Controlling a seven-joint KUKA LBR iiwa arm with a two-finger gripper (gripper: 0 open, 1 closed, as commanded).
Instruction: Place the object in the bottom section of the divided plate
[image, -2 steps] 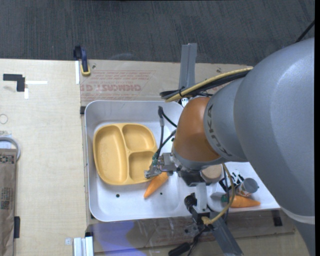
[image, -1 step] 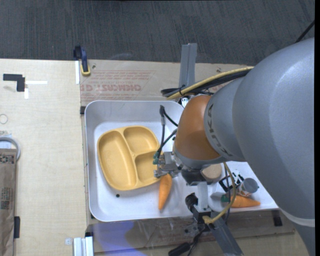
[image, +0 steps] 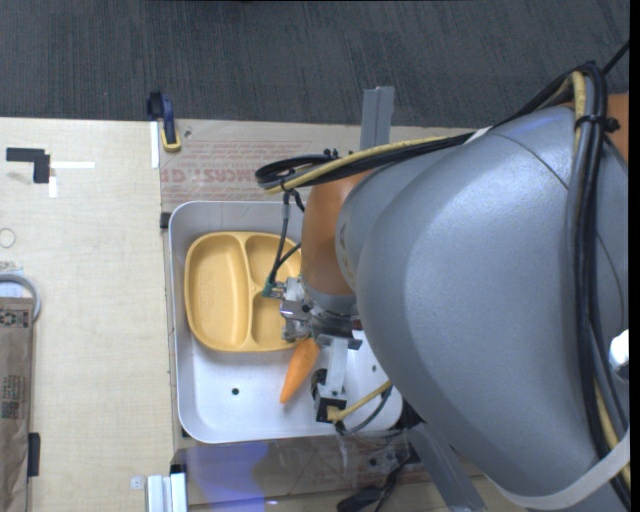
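An orange carrot-shaped object (image: 296, 372) lies slanted on the floor of the white bin (image: 230, 405), just below the yellow divided plate (image: 215, 295). Its upper end runs up under my gripper (image: 301, 320), which hangs right over the plate's lower right rim. The plate has a long compartment on the left and smaller ones on the right, partly hidden by my wrist. The big grey arm covers the right of the view.
Black and yellow cables (image: 300, 170) loop above the wrist. The wooden bench at the left bears a black bracket (image: 30, 160), a blue clamp (image: 157, 106) and a brown bag (image: 12, 380) at the far left edge.
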